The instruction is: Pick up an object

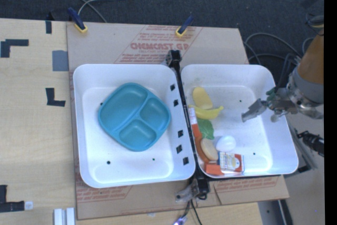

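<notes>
The right bin [263,77] holds a cluster of small items along its left wall: a yellow banana-like piece [204,104], a green item [205,127], a tan rounded item [208,149], a white round piece [226,142] and a red-and-white packet [227,163]. My gripper [258,109] hangs over the right half of that bin, its grey fingers pointing left toward the cluster but well apart from it, nothing seen between them. The arm's orange band [315,63] shows at the right edge.
The left bin [84,113] carries a blue sectioned plate [134,116]. Black clips [181,113] join the two bins along the middle divider. Cardboard lies beneath the bins, with yellow clamps [79,22] at its far edge and cables behind.
</notes>
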Action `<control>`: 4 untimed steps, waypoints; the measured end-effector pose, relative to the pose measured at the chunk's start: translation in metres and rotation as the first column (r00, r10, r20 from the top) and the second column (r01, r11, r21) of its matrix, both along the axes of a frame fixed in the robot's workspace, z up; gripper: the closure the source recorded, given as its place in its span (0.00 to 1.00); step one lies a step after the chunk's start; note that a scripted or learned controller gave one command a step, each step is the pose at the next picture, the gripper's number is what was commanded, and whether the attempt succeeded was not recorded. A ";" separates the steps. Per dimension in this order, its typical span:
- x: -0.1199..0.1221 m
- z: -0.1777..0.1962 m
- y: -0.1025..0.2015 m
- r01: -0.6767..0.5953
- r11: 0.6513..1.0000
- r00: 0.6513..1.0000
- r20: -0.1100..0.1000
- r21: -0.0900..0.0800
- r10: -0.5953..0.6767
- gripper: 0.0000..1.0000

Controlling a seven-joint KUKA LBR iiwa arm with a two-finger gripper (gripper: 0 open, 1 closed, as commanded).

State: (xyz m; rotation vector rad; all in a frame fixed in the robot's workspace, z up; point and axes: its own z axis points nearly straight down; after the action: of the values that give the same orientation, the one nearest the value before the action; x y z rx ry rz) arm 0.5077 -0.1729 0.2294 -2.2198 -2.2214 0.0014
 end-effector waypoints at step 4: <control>0.101 -0.125 0.078 0.000 1.000 1.000 0.003 -0.002 0.000 0.00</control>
State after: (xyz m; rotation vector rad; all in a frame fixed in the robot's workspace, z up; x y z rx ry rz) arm 0.6089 -0.0946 0.1043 -2.2224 -2.2236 0.0011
